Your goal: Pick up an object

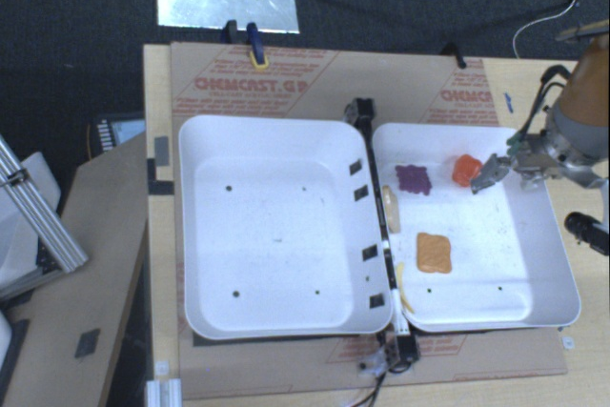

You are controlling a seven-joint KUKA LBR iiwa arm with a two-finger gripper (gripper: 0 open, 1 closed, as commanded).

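While my gripper (486,176) is hovering at the frame's right, finger state indeterminate, just beside the orange object (466,170) lying in the right bin (534,248), I am judging it light, probably soft, best pinched across its middle.

1. The bench (157,71) is a pale wood top that fills the middle of the frame, its upper edge against dark carpet.
2. A brown cardboard sheet (276,76) printed in red letters lies flat on the bench.
3. Two shallow white bins rest on the cardboard, touching side by side: the left bin (191,234) at centre-left, the right bin (543,243) at centre-right.
4. A blue and yellow clamp (255,46) grips the cardboard's upper edge.
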